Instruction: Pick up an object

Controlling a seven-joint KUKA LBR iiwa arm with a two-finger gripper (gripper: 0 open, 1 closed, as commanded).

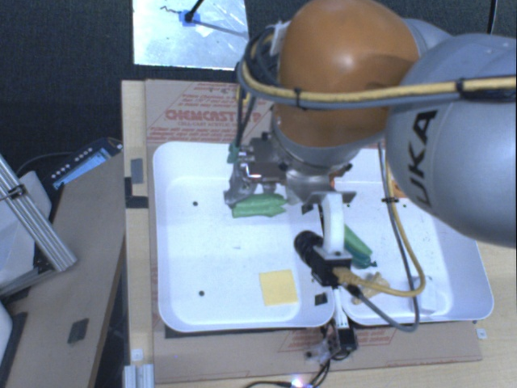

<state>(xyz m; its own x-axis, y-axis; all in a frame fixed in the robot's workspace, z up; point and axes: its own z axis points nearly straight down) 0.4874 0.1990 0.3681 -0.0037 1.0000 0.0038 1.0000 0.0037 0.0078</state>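
- The tool (245,186) hangs low over the far part of the left bin (182,241), right at a light green object (258,207) that lies just below and in front of it. Whether its fingers are spread or pressed together I cannot tell.
- Risk: the green object looks to sit at the tool's edge, not squarely under it. A closing motion could nudge it aside or catch only one end, so it would slip out on the lift.
- A flat yellow square (279,287) lies near the front of the left bin; it is thin and would likely be hard to get under.
- A darker green object (358,246) lies in the right bin (460,285), partly covered by the arm's fittings and cable (402,241).
- The arm's orange band (343,63) hides the middle of both bins.
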